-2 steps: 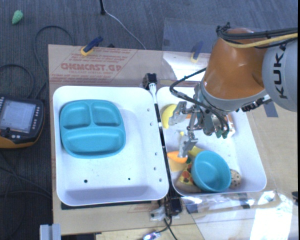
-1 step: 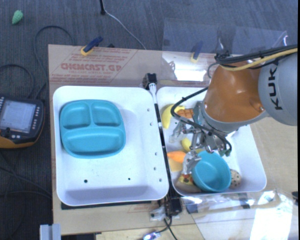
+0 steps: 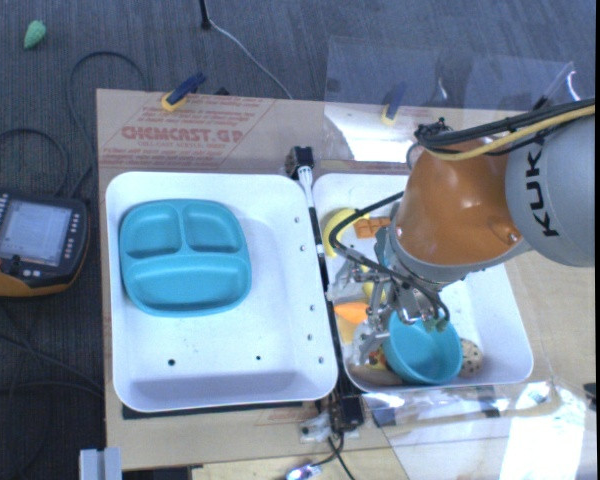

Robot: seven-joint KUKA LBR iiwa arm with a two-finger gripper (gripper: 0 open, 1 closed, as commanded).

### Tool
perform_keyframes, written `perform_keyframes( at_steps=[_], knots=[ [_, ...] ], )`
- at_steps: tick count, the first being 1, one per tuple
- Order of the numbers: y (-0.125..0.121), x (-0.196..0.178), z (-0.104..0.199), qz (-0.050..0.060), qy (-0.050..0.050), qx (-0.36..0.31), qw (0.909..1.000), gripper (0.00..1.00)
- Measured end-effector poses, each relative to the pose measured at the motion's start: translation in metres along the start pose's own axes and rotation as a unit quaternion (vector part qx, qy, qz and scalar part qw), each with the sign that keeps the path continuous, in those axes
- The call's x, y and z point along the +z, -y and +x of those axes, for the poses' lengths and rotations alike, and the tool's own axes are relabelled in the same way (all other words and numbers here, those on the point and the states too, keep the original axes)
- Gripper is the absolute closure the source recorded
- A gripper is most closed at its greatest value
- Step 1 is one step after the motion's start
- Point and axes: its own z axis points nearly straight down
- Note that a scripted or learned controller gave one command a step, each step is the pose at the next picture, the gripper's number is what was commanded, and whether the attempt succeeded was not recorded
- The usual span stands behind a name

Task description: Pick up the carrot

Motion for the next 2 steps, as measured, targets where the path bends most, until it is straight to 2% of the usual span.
perform_keyframes(
  at_steps=[1,2],
  knots=[
    [0.008,0.0,-0.025,0.001,0.0,0.165,0.9862,0.0],
    [-0.009,0.0,0.004,0.001,0.0,0.216,0.9764,0.0]
  ],
)
